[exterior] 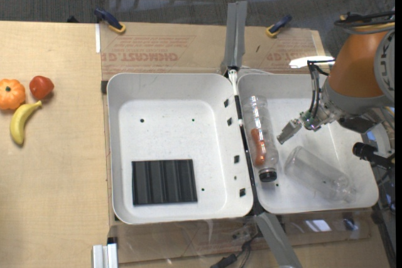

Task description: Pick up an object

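In the right bin point(358, 198) a clear tube with orange contents and a black cap point(260, 138) lies lengthwise along the left wall. A crumpled clear plastic bottle point(317, 174) lies toward the bin's front right. My gripper point(291, 131) hangs over the right bin, between the tube and the clear bottle and just above the bottle's near end. Nothing is visibly held in it. A black ridged rectangular block point(164, 181) lies flat at the front of the left bin point(169, 103).
The arm's orange band point(358, 66) and grey wrist cover the right bin's back right corner. On the wooden bench at the left lie a small orange fruit point(10, 95), a red fruit point(41, 87) and a banana point(22, 123). Two clamps point(110, 21) point(278, 24) hold cardboard behind the bins.
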Available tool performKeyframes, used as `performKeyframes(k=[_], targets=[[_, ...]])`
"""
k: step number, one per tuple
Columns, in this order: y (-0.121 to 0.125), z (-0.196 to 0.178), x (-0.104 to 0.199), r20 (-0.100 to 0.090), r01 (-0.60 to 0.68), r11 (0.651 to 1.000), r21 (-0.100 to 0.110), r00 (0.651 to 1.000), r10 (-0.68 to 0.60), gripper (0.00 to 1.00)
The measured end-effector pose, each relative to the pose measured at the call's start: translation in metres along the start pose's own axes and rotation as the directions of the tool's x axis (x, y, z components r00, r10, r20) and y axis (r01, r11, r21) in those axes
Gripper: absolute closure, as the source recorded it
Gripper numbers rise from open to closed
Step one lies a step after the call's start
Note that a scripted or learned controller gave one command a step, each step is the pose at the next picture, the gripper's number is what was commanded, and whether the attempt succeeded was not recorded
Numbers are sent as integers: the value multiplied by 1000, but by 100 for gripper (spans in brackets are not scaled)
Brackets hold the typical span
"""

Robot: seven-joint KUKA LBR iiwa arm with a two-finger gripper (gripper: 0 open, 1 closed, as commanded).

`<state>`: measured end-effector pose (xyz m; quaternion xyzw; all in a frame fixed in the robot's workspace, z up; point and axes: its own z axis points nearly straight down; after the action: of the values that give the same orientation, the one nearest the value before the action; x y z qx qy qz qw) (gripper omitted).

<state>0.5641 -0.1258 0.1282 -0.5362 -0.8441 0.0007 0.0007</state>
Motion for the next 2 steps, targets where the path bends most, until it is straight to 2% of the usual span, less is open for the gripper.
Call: performKeyframes(k=[1,2], targets=[[-52,37,-2,-1,34,999,-1,999,-34,0],[-45,-70,-14,4,188,982,-4,982,-188,0]])
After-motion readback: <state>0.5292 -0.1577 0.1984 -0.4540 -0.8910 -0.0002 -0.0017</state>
